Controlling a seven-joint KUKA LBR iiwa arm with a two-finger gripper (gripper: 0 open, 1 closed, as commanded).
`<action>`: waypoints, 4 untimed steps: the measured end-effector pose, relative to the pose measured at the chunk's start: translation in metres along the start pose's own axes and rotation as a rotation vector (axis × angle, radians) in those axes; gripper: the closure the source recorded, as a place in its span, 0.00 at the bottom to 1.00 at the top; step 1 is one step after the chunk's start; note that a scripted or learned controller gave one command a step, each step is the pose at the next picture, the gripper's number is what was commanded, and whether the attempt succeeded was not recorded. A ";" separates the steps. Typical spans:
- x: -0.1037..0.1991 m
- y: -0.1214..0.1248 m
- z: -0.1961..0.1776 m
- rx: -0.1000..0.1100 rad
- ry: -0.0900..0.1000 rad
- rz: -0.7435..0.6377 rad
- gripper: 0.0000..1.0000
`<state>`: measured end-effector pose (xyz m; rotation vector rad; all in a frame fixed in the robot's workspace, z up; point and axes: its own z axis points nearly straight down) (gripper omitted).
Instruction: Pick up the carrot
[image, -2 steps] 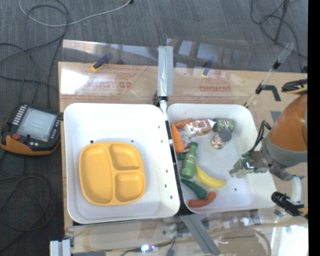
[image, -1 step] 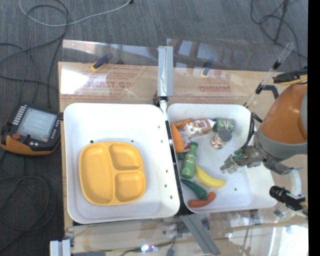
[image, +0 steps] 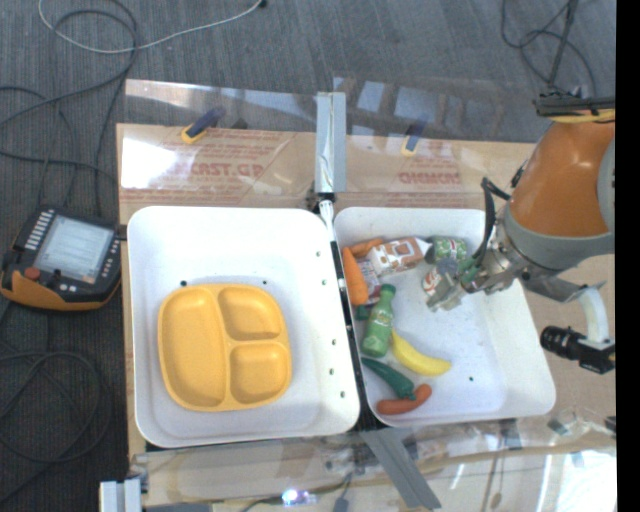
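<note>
The carrot (image: 354, 279) is an orange stick lying along the left wall of the right bin (image: 510, 350), just above a green bottle (image: 378, 321). My gripper (image: 443, 289) hangs over the upper middle of that bin, well to the right of the carrot and apart from it. It is close to a small green-and-white object (image: 449, 248). Nothing shows between the gripper and the carrot but a red-and-white packet (image: 395, 253).
A yellow banana (image: 419, 356), a dark green pepper (image: 389, 376) and a red chili (image: 404, 402) lie in the lower part of the right bin. The left bin (image: 170, 230) holds a yellow divided plate (image: 224, 346). A teach pendant (image: 62, 258) lies off to the left.
</note>
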<state>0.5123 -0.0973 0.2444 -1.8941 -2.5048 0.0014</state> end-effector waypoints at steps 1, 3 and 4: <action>-0.015 -0.001 -0.067 0.000 -0.002 -0.047 1.00; -0.057 -0.030 0.066 0.003 0.001 0.198 1.00; -0.007 -0.030 0.062 0.001 0.000 0.013 1.00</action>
